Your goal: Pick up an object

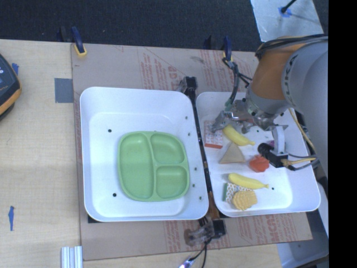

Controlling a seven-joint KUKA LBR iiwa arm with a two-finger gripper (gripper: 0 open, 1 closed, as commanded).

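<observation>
My gripper [248, 124] is low over the far part of the right bin [304, 197], open, with its fingers spread to either side. Just below it lies a yellow banana [237, 135], slanting down to the right, its upper end near the left finger; nothing is held. Nearer the front lie a tan wedge [232, 155], a red lump [258, 163], a second banana [247, 181], a yellow waffle-like piece [244, 200] and a small green piece [227, 191]. A red-and-white card [212, 138] rests by the bin's left wall.
The left bin [100, 102] holds a green divided plate [153, 165]. A dark ridge between the bins runs down the middle. An orange-and-black device [6, 88] sits at the bench's far left edge.
</observation>
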